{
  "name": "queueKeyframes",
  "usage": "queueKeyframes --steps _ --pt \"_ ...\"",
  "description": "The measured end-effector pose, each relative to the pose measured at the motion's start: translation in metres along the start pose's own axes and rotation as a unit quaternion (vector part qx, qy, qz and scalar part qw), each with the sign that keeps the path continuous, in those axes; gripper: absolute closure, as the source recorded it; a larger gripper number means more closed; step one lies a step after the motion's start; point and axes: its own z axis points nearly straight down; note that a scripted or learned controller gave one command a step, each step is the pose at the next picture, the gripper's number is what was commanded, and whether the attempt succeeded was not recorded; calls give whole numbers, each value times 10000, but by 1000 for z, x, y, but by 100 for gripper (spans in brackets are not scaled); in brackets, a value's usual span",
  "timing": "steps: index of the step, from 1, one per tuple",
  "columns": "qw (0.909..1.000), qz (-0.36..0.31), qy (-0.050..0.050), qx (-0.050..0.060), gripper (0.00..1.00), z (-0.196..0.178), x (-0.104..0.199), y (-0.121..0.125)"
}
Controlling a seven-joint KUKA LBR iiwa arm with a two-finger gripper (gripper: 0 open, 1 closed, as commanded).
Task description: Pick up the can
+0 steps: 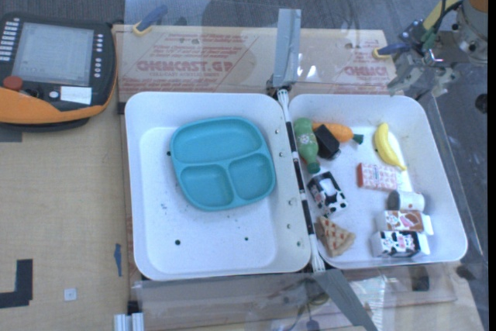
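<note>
While the gripper (421,62) hangs beyond the far right corner of the right bin (446,167), its state impossible to tell, the can (408,201) lies on its side well apart from it, by that bin's right wall, below the banana (388,146).

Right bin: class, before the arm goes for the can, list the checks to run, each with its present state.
1. Can identified in the right bin: cannot tell; a whitish cylinder may be it.
2. Tool above the target: not ok, it sits beyond the bin's far corner.
3. Room around the cylinder: not ok, cartons crowd it.
4. Teal plate out of the way: ok, it is in the left bin.
</note>
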Motion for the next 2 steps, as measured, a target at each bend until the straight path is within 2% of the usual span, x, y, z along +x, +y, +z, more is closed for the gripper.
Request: queueKeyframes --steps 1,2 --pt "9994 359 -10 -12 0 -91 12 -35" --pt "10000 29 3 11 0 57 -19 -23"
